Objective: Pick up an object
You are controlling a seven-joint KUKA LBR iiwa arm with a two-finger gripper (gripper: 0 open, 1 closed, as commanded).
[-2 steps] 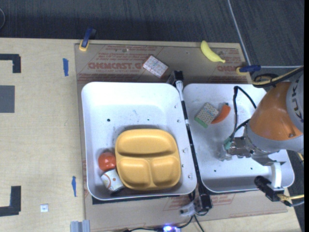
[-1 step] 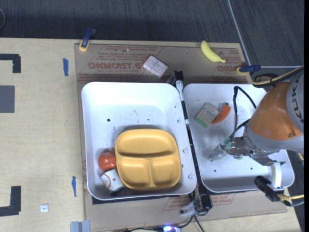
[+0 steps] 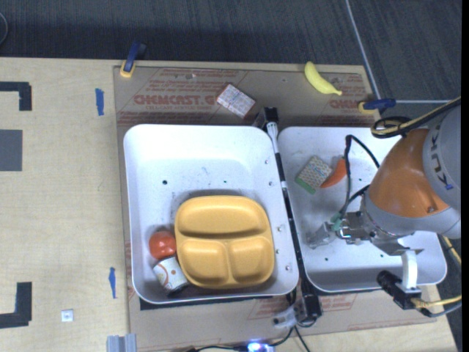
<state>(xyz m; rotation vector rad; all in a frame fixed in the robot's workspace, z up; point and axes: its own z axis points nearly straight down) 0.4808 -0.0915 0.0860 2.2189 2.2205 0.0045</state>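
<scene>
From the camera view we see the arm [image 3: 410,185] reaching over the right bin [image 3: 432,270], its pincer [image 3: 322,235] low above the bin floor. We cannot tell how far the pincer is open, nor whether it has hold of anything. Just up from it lie a speckled block [image 3: 314,173] and an orange piece [image 3: 337,173], touching. Well to its left, in the left bin [image 3: 146,152], sit a yellow tray [image 3: 223,239] and an orange ball [image 3: 163,243].
</scene>
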